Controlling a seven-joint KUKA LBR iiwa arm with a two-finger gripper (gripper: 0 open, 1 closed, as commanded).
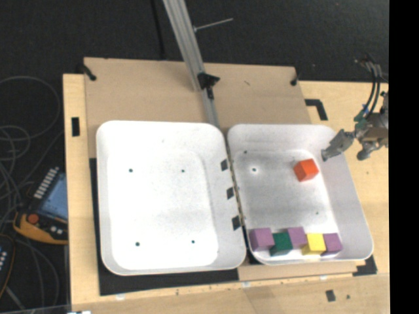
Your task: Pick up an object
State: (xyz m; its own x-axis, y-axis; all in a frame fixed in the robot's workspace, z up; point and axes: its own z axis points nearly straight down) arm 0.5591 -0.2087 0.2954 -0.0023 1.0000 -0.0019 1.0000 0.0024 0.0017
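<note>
1. Gripper [347,144] at the right rim of the right bin [350,195], two fingers spread wide, one over the rim and one outside it, nothing between them.
2. Orange cube [306,170] alone on the bin floor toward the far right, just beside the nearer finger, apart from it.
3. Along the near wall, a tight row: purple block [261,238], green block [281,242], another purple block [297,235], yellow block [316,242], a third purple block [332,242], apparently touching one another.
4. Left bin [163,188] beside it, with a few dark dots on its floor.
5. Probably light, stiff, matte, hardly fragile; flat faces suited to a pinch.
6. Best taken across two opposite side faces of the orange cube, free on all sides; row blocks crowded against neighbours and wall.
7. No brand, label or writing legible anywhere.
</note>
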